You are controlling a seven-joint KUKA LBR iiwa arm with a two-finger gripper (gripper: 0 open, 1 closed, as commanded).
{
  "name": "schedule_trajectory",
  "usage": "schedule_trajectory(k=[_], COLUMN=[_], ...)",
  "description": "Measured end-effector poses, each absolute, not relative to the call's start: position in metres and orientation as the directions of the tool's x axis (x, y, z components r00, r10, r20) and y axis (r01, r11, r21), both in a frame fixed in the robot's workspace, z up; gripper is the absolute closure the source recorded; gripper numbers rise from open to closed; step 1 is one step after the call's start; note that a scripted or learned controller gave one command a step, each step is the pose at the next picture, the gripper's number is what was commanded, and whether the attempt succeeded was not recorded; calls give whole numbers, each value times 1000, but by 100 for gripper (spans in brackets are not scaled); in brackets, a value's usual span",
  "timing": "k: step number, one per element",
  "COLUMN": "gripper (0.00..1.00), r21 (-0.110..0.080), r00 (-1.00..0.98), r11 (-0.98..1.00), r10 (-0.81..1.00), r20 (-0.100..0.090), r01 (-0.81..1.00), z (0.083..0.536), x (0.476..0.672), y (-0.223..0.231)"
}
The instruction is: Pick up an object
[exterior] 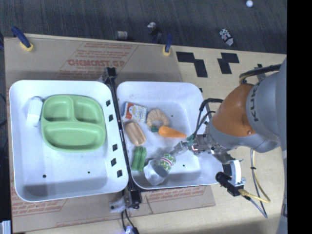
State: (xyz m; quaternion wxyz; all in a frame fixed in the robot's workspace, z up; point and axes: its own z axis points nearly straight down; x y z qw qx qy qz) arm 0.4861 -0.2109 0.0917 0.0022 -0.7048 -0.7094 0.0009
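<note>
One carrot [171, 132] lies crosswise, tip pointing right toward the claw [191, 144].

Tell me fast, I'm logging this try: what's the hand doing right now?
Hand: low in the right bin between the carrot and the can; open or closed cannot be told.

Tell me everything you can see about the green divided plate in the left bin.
The green divided plate is pale green, looks like plastic, and has rounded corners. It has three compartments: two small ones at the top and one wide one below. It lies flat, right side up, in the upper part of the left bin. A small white object lies against its left edge.
</note>
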Motion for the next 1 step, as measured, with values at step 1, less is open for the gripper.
schedule_trajectory(k=[1], gripper=[100], r21=[-3], r00=[-11], r11=[11], r10=[1000], r20=[-1], r01=[1000], z=[102], x=[487], y=[-212])
